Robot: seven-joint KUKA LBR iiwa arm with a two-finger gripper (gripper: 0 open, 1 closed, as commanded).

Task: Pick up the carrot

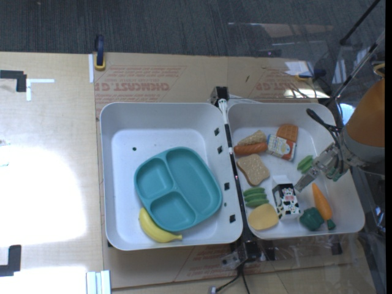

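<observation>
The orange carrot (321, 202) lies in the right bin (349, 222), near its front right corner, pointing towards the front. My gripper (313, 171) hangs just above and behind the carrot's top end, slanting down to the left, and nothing shows in its grasp. The grey arm with its orange band (370, 118) reaches in from the right edge. A dark green pepper (312, 219) sits right beside the carrot's lower end.
The right bin also holds a cow-patterned carton (286, 201), a yellow slice (263, 217), green pea pods (255, 196), a bread slice (253, 169), a hot dog (251, 144), an orange carton (283, 143) and a small green piece (305, 162). In the left bin (116, 164) are a teal divided plate (177, 188) and a banana (156, 228).
</observation>
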